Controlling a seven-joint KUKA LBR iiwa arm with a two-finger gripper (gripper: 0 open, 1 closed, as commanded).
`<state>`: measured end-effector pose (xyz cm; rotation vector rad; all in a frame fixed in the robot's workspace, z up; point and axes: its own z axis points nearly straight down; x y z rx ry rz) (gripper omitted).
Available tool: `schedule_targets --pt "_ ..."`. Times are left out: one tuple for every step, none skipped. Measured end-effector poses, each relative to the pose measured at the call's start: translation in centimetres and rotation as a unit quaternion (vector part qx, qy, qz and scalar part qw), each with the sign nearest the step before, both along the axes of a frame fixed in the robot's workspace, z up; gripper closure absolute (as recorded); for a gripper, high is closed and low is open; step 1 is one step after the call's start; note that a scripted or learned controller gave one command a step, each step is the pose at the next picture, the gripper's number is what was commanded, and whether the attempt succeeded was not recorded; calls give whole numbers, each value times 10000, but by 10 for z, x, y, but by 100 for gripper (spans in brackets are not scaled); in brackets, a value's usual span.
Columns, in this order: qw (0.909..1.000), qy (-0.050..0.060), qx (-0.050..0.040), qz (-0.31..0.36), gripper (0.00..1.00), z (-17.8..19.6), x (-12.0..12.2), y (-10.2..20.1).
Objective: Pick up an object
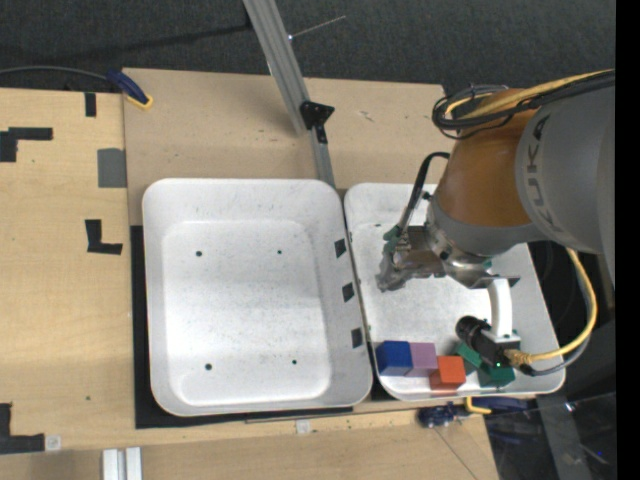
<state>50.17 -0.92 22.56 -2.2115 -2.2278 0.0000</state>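
My gripper [392, 268] hangs over the middle of the right bin [372, 208], reaching in from the right, with nothing visible between its fingers. Along the near edge of that bin lie a blue block [395, 356], a pale purple block [424, 356], an orange block [450, 370] and a green piece [494, 370]. The gripper is well above and behind these blocks, apart from all of them. The arm's body hides the right part of the bin.
The left bin [245, 293] sits beside the right one, sharing a raised rim with black clips. A slanted metal bar [285, 53] runs down from the top to the bins' far edge. Wooden bench surface lies to the left.
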Motion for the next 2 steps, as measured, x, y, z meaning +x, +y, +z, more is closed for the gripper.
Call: schedule_targets --pt "10000 -1 1 2 100 9 6 54" --pt "10000 1 -7 -3 100 -4 26 105"
